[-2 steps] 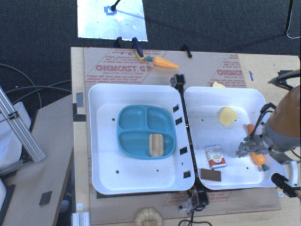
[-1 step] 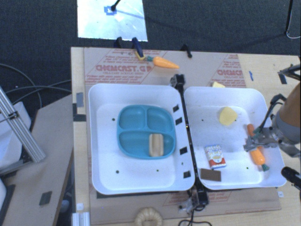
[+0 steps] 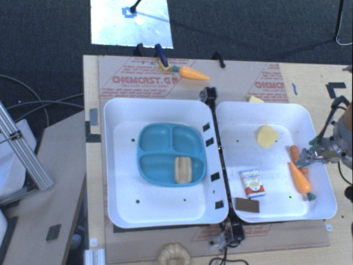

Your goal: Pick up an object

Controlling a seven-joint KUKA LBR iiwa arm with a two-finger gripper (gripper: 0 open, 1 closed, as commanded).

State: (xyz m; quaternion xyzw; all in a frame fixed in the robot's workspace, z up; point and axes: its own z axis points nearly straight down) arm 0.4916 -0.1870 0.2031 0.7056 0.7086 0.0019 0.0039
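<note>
Carrot (image 3: 300,179) lies at the right edge of the right bin (image 3: 276,112), long axis running toward the lower right, directly below the gripper (image 3: 305,157), whose grip I cannot tell

Left bin (image 3: 118,148) holds a divided plate (image 3: 160,148) with a bread piece (image 3: 183,169) in its near-right compartment. Right of the plate, the right bin (image 3: 276,115) holds a round slice (image 3: 267,136), small carton (image 3: 252,183), flat block (image 3: 246,205), carrot (image 3: 301,180). Behind the plate, another carrot (image 3: 190,73) lies on the counter (image 3: 94,164).
</note>
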